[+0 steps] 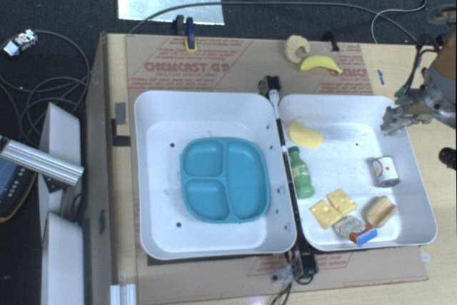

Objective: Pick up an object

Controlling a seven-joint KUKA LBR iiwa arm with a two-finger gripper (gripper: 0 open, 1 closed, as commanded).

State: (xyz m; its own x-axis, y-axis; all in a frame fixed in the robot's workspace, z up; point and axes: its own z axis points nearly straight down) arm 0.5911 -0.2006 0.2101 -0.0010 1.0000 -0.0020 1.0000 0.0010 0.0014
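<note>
1. Here, in the camera view, two shallow white bins sit side by side on a brown bench, the left bin (153, 125) filling the middle left of the frame and the right bin (421, 211) the middle right.
2. The left bin holds a blue divided plate (224, 178), lying flat near its centre, with three compartments.
3. The right bin holds the loose objects. A pale yellow lemon-like piece (305, 135) lies in its upper left part. Below it a green bottle (300, 172) lies close along the bin's left wall, cap toward the top of the frame.
4. A small white can (385, 171) lies on its side toward the bin's right side.
5. In the bin's lower part, two yellow cheese-like blocks (333, 207) lie touching each other. Just right of them is a tan bread-like roll (379, 211), and just below is a small red, blue and grey packet (354, 229).
6. The gripper (397, 118) is at the right edge of the frame, over the upper right rim of the right bin, well apart from the objects in the bin's lower part. It is small and dark here; I cannot tell how its jaws stand, and nothing is seen in its grasp.
7. Beyond the bins, at the upper middle of the frame, a banana (319, 64) and a beige round object (297, 48) lie on the bench, just beside each other.
</note>
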